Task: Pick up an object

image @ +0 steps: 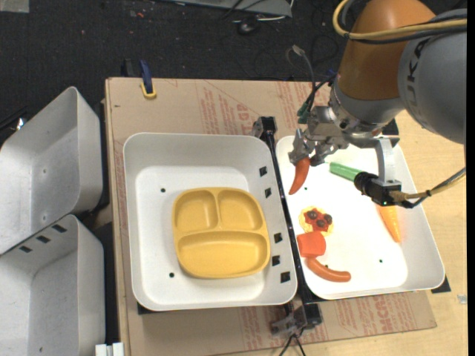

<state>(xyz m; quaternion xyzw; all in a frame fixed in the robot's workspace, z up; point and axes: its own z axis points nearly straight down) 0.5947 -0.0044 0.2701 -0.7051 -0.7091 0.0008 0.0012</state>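
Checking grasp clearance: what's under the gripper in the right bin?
A red chili pepper hangs from the gripper, tip pointing down over the right bin near its left wall. The pepper's top is covered by the fingers.

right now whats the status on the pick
Gripper over right bin's left edge, shut on red chili pepper, pepper hanging down. Green piece, carrot, sausage lie apart. Nothing blocking.

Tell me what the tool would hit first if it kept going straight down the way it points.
Probably the right bin's floor near its left wall. The tool points down there, with a red chili pepper between its fingers; depth is unclear.
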